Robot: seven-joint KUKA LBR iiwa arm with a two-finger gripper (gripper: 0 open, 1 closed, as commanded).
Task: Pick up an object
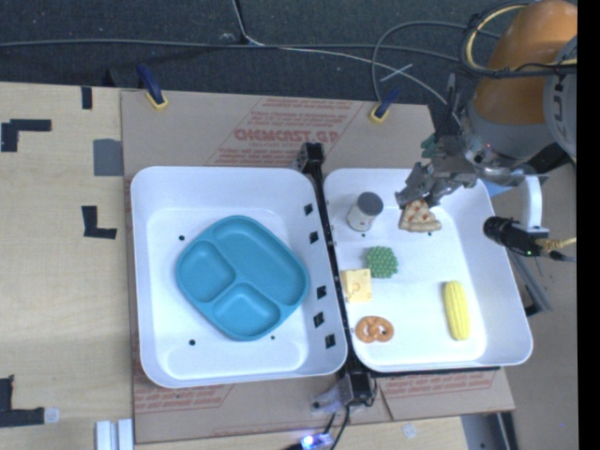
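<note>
white bins sit side by side on my bench, and the arm (525, 73) reaches in from the right, over the far part of the right bin (497, 279). the gripper (424, 198) hangs low there, and i see a pizza slice (419, 217) pinched between its fingers, with the tan crust and red topping showing just below the tips. the slice looks raised a little off the bin floor, though i can't say for sure that it is clear of it.

just left of the slice, a grey cup (364, 211) stands in the far-left part of the same bin, apart from the gripper. nearer to me, a green broccoli (381, 262) lies about mid-bin, and a yellow cheese (356, 285) block sits just beside it, on the near-left, close to the divider. a brown pretzel (374, 329) lies near the near edge, below the cheese. a yellow corn (457, 309) cob lies lengthwise on the near-right side, well apart from the rest.

the left bin (159, 204) holds a blue tray (241, 277) with three compartments, lying flat and turned at a slant in the middle. both bins rest on a brown board (272, 129) held by two yellow clamps (155, 94) at its far edge.
</note>
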